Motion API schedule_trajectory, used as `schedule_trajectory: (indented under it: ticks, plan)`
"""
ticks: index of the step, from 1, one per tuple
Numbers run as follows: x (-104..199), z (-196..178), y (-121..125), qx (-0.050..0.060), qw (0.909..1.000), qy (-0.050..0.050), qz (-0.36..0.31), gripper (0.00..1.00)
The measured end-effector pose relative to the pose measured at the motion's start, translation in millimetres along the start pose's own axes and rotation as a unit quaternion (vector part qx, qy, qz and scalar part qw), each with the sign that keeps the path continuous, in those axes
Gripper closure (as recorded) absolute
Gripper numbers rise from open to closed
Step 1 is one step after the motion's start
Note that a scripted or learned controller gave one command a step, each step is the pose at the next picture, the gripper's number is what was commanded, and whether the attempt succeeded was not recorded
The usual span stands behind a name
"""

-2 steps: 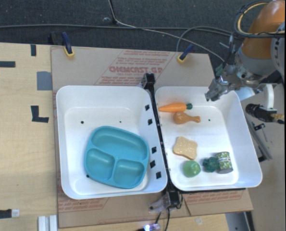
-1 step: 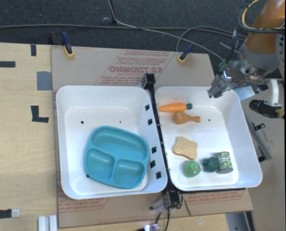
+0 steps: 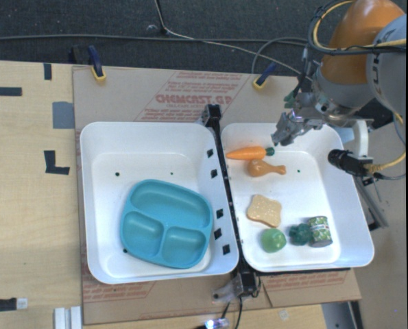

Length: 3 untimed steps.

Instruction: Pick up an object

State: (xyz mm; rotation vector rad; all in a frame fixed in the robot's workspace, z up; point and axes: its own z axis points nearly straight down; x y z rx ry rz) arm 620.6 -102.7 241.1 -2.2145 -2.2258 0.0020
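Two white bins (image 3: 94, 184) sit on a tan worktop (image 3: 25, 204) with black marks. A turquoise divided tray (image 3: 166, 223), an orange carrot (image 3: 245, 153), a brown drumstick (image 3: 265, 169), tan bread (image 3: 264, 211), a green ball (image 3: 273, 240), and a dark green broccoli (image 3: 300, 234).

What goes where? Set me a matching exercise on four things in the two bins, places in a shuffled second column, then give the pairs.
Column one:
1. blue tray
2. carrot
3. bread slice
4. green ball

Column two:
A. right bin, middle, just above the green ball
B. left bin, on its floor
C. right bin, near edge, left of the dark green piece
D. right bin, far end, just above the drumstick

Pairs: 1-B, 2-D, 3-A, 4-C
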Motion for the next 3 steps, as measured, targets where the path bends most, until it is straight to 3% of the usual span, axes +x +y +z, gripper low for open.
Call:
schedule_trajectory:
  ticks: [3]
  plan:
    - [156, 26, -66, 0.001, 1.0, 0.0, 0.0, 1.0]
